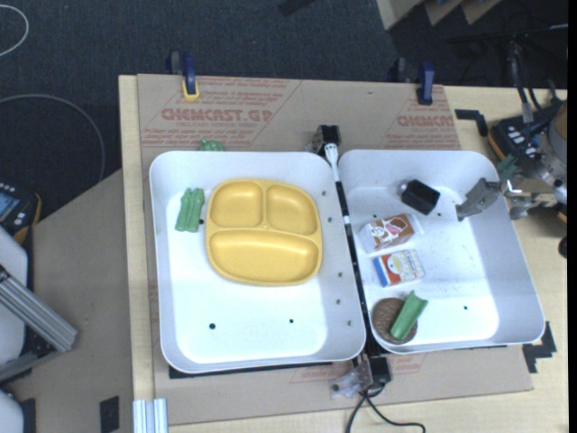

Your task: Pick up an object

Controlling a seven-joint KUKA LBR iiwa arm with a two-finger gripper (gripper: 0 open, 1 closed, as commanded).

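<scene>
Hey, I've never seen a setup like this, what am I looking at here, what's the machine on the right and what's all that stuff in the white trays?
This is one picture from a camera fixed above a workbench, looking down at a slant. Two shallow white bins sit side by side on a cardboard-covered board. The left bin holds a yellow divided plate and, beside it, a green ridged piece. The right bin holds a small black block, two small printed packets, and a brown round thing with a green stick lying across it. The machine at the right edge is a robot arm; its gripper reaches over the right bin near the black block. Its job is to pick something up. Nothing is visibly between its fingers, and the picture is too coarse to say more.
</scene>
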